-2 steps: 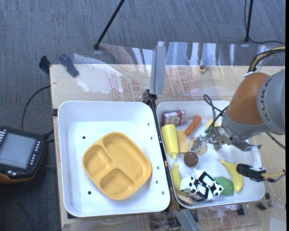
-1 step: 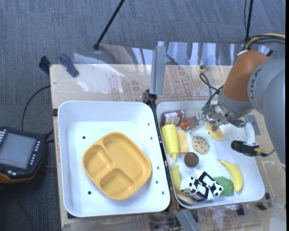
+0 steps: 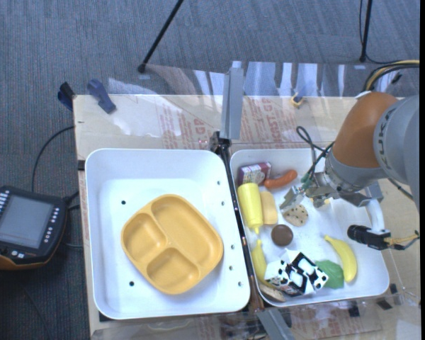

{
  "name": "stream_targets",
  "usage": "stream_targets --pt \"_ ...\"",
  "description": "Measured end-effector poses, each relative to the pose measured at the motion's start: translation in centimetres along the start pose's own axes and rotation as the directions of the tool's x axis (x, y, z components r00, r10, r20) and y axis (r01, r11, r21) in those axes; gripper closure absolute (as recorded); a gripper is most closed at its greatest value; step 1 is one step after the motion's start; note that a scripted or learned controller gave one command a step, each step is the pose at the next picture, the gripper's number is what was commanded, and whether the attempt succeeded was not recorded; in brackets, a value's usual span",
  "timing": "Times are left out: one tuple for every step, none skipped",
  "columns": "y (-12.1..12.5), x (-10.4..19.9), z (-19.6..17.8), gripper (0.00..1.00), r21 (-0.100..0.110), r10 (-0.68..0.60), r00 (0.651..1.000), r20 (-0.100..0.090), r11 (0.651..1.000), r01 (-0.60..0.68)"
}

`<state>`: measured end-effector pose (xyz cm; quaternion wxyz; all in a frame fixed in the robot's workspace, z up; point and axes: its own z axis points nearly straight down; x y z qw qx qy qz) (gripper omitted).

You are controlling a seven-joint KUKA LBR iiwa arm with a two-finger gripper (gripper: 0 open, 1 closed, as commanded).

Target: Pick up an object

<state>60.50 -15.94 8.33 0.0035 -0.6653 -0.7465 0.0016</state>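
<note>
right bin (image 3: 380, 278) crowded, yellow tray (image 3: 171, 242) open

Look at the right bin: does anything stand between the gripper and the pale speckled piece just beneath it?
Nothing visible does. The gripper hangs right above the pale speckled piece, with no item between them. The brown ball lies just below-left of the piece, and the orange sausage lies up-left of the gripper.

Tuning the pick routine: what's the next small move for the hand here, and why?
Probably a short drop straight down. The hand hangs low in the right bin, just above the beige cookie-like piece, with nothing visibly between its fingers, so the pick isn't made yet.
</note>
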Motion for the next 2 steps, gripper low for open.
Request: stream_targets --pt "0.0 0.0 -0.6 1.00 0.005 0.001 1.000 -0.003 1.000 -0.001" --pt "-0.4 7.5 -13.0 1.00 -0.014 -0.088 0.996 0.004 0.996 0.088"
